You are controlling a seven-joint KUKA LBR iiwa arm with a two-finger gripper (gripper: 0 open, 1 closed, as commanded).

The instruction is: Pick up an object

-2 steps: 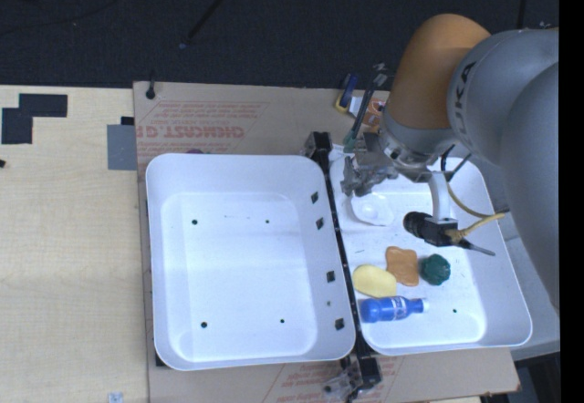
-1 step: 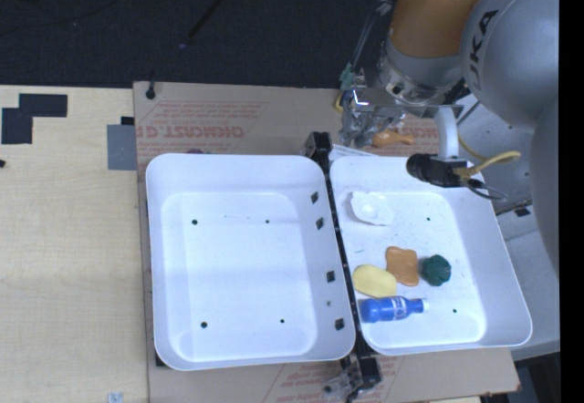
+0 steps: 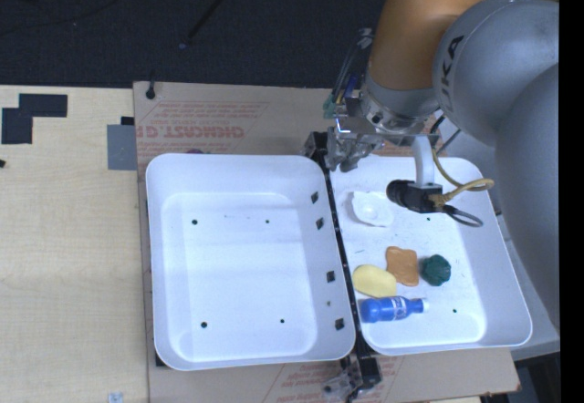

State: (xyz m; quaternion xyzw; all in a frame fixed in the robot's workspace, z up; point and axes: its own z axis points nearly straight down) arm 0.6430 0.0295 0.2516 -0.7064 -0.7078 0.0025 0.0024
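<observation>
My gripper (image 3: 344, 155) hangs over the far left corner of the right bin (image 3: 497, 315), close to the divider between the two bins. No object shows between its tips. Just below and to the right of it lies a small white crumpled piece (image 3: 370, 209). Toward the front of the same bin sit a yellow rounded object (image 3: 374, 280), an orange piece (image 3: 401, 265) touching it, a dark green ball (image 3: 436, 270) and a blue bottle with a white cap (image 3: 391, 308) lying on its side.
The left bin (image 3: 164, 210) stands beside the right one, their rims meeting at the middle. Both rest on a cardboard sheet (image 3: 228, 123) on the wooden bench. The grey arm with its orange band (image 3: 420, 18) covers the right bin's far right.
</observation>
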